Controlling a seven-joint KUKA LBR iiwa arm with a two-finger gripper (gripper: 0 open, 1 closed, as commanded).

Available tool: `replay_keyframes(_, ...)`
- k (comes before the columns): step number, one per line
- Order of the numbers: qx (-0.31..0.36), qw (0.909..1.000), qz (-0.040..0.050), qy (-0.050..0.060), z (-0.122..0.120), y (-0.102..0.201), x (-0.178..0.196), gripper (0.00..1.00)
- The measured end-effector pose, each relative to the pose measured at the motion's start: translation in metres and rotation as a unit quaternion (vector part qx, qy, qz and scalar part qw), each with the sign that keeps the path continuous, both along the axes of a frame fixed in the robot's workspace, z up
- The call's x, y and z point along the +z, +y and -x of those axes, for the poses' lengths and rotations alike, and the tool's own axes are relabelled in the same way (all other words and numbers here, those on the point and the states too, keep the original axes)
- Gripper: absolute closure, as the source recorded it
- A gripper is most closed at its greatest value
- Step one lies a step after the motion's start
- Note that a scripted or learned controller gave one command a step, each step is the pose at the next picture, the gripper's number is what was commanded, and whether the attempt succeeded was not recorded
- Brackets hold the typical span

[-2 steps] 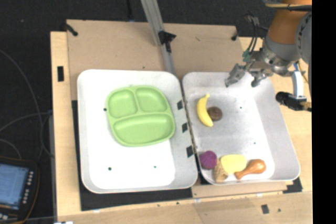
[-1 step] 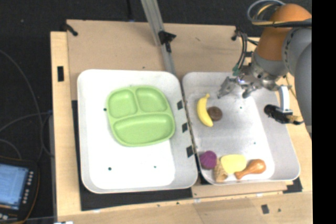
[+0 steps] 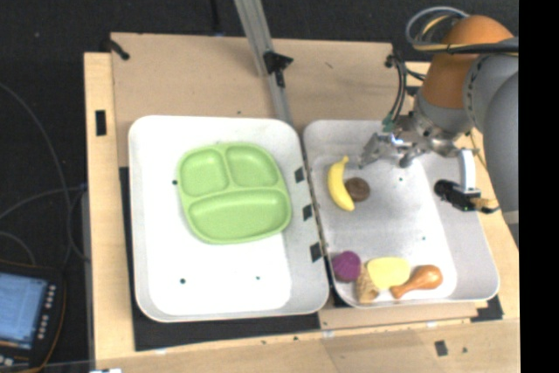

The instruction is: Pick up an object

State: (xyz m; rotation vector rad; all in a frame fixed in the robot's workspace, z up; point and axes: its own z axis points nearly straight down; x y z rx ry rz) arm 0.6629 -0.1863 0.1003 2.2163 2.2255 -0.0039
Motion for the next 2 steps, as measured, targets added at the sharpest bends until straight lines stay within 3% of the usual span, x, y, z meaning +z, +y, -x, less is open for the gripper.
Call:
replay_keyframes(1,0.001,1.0000,0.0015,-0.003,-0.002,-0.001,0.014,1.00)
replay_keyframes(2,-0.001,1.0000,-0.0001,-0.004,0.001,0.001,0.060,1.00)
